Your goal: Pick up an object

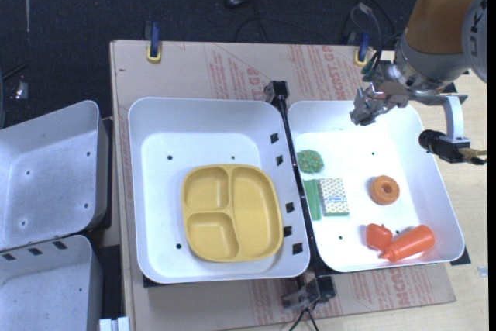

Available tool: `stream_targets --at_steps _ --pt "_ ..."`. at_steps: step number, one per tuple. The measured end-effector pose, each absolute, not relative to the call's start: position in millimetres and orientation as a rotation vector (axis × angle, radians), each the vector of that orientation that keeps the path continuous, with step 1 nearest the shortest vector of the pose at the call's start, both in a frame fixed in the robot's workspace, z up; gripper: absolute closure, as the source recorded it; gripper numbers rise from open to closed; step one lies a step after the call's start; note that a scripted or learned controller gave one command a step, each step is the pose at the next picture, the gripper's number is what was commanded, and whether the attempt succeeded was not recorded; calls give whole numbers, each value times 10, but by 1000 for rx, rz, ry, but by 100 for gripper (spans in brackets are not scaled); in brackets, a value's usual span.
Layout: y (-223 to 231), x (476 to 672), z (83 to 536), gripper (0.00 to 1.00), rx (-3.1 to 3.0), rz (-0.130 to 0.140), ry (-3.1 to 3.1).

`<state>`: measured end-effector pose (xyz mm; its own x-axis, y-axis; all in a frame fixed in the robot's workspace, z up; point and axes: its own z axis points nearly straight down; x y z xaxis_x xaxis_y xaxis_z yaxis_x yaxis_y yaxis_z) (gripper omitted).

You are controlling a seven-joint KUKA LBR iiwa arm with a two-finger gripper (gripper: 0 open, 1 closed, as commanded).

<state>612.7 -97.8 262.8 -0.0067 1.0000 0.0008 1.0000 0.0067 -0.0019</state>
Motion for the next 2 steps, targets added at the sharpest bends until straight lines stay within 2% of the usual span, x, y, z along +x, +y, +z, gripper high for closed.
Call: stream_targets --at_steps 1,2 --pt "-449 6143 2666 100 -2213 -1 -2229" --pt "62 6178 2476 100 -2211 1 -2228"
